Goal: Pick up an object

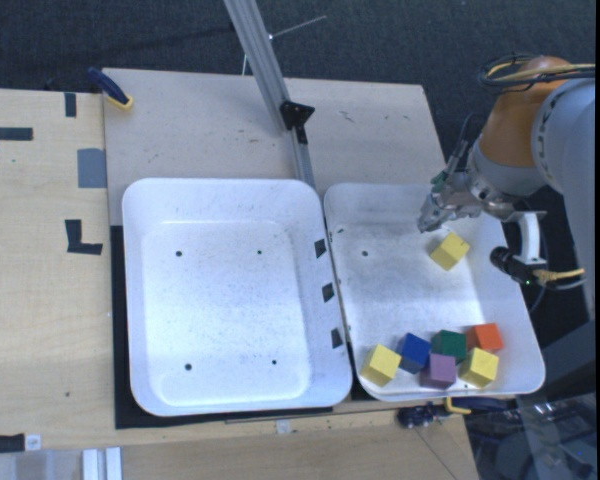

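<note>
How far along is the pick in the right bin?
Done: the hand has reached the right white bin and sits just above a lone yellow cube. In hand: nothing visibly; that cube lies on the bin floor. Left: grasp and lift. Six more coloured cubes sit clustered at the bin's near edge.

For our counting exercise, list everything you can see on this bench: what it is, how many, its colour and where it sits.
bins: two, white, side by side on the bench.
yellow cubes: three; one alone near the gripper, two in the right bin's near corner.
blue cube: one, near corner.
green cube: one, near corner.
purple cube: one, near corner.
orange cube: one, near corner.
gripper: one, grey, over the right bin beside the lone yellow cube.
</note>
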`<control>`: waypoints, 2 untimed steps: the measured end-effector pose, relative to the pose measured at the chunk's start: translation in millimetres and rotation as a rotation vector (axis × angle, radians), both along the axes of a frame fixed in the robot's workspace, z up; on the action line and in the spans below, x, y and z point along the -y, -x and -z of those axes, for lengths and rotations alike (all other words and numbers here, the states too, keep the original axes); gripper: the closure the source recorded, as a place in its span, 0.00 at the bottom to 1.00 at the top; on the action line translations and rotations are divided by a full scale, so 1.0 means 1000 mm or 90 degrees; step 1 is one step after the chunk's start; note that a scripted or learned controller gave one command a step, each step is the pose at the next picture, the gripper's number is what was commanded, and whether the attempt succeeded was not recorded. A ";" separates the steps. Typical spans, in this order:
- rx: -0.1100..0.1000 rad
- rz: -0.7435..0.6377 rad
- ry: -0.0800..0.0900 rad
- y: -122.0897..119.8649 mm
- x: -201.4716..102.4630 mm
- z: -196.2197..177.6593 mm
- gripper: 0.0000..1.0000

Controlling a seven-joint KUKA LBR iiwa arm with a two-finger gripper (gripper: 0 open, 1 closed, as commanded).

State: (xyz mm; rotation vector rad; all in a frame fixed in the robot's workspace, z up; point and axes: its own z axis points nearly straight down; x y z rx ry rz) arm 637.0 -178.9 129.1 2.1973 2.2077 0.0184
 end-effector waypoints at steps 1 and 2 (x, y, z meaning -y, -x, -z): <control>-0.015 0.001 -0.006 0.001 -0.009 -0.048 1.00; -0.016 0.002 -0.006 0.000 -0.010 -0.077 1.00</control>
